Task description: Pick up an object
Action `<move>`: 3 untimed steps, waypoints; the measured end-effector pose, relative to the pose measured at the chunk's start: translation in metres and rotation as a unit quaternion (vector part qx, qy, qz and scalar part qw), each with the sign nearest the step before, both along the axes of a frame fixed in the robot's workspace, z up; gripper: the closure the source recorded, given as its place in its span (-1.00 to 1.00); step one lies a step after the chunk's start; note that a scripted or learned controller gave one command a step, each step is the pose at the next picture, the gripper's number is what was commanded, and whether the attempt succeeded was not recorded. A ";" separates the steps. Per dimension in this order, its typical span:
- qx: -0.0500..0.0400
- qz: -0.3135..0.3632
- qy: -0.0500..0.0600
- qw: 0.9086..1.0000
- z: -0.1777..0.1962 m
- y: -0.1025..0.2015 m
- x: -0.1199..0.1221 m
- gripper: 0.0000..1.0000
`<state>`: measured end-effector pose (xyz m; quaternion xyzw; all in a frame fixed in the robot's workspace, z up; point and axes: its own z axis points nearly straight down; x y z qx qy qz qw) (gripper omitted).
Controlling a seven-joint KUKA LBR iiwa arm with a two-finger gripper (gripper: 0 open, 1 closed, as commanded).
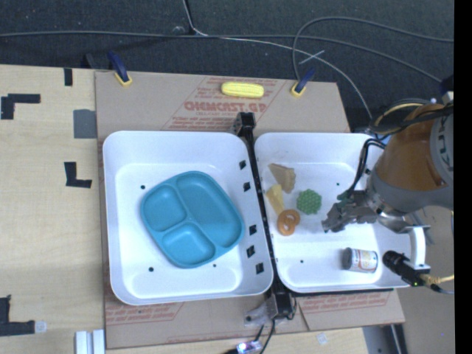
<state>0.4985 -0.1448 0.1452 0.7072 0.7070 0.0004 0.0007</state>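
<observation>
**Gripper low in the right bin, nothing visibly in its grasp**

From my overhead feed I see the arm (413,161) reaching in from the right, its orange band sitting above the wrist, with the gripper (338,220) down over the floor of the right bin (324,144). The dark fingers point toward the bin's centre, and from this angle I cannot tell how far apart they are; I see no object between them.

The candidates for picking all lie in that right bin. Just beside the gripper, toward the divider, is a green bumpy ball (309,201). Below and left of it sits an orange ring (287,223), close to the ball. A pale yellow piece (274,198) lies just beside the ring against the bin's left wall, and a tan wedge-shaped object (282,176) rests above it. Nearer the front edge, apart from the cluster, a small can (359,259) lies on its side, below the gripper.

The left bin (118,220) holds a blue divided plate (192,218), three compartments, lying flat and turned at an angle.

Behind the bins, on the cardboard sheet (184,102), a yellow banana-like toy (242,89) lies between two clamps with yellow tips (122,72). Black cables (184,9) trail across the dark floor above
</observation>
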 end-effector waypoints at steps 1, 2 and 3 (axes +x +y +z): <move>-0.001 0.000 -0.001 1.000 0.061 -0.006 -0.003 1.00; -0.001 0.001 -0.001 1.000 0.111 -0.006 -0.002 1.00; 0.001 0.004 0.001 1.000 0.114 0.050 0.001 1.00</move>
